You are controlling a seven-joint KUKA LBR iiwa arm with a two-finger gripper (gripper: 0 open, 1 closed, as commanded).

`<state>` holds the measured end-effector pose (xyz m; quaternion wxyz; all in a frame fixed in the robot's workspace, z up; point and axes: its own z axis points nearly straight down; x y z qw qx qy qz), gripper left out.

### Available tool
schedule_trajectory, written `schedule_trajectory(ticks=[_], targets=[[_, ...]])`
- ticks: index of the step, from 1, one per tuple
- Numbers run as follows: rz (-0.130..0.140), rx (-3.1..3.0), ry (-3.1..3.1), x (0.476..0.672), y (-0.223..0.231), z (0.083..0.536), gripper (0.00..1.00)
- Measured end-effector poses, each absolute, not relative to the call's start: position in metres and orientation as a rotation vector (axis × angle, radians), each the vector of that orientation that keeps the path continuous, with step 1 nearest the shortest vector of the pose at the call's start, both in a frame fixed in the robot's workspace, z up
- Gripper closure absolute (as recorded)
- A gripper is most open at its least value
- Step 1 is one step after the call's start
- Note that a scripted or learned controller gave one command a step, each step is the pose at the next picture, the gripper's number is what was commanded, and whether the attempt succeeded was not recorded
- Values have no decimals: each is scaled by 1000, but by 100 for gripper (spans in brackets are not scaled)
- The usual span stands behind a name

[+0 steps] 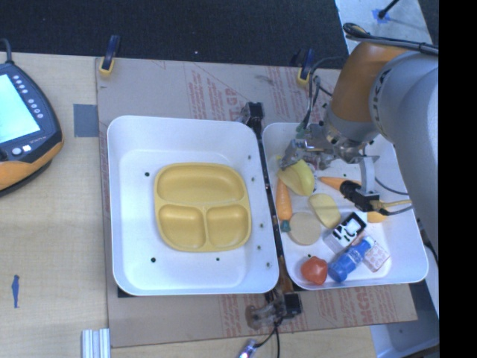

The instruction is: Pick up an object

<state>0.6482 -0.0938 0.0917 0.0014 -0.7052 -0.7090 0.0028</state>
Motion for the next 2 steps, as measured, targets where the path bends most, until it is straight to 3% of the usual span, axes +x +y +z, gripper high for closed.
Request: schedule_trajectory(ticks=[1,2], targets=[[9,-2213,-2225,639,-97,92,0],[4,-2218,-2231,642,-100,107,100]])
